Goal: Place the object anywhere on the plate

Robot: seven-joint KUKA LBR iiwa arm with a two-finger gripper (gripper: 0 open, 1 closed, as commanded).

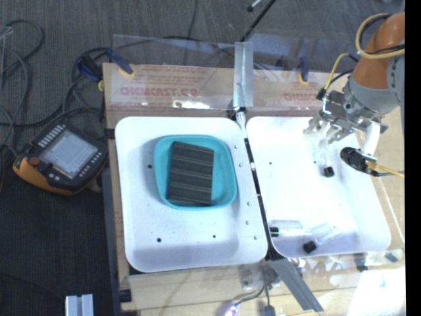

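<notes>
Here is the plate (227,176), a rounded square of smooth teal with a raised rim, sitting in the middle of the left bin (141,242), a shallow tray of glossy white plastic with soft corners. On the plate lies the object (191,173), a dark grey rectangular block, matte, with ridges running across it like a grille; it covers most of the plate's centre and rests flat inside the rim.

Off to the right of the plate, across the metal divider (244,78), the right bin (296,189) has the same white sheen. The tool (327,155) hangs over that bin's far right part, its pale, translucent fingers (321,151) pointing down with a narrow gap between them, gripping nothing. The object is well apart from the tool, a whole bin away. Behind both bins, a cardboard strip (171,87) with red lettering lines the surface.
</notes>
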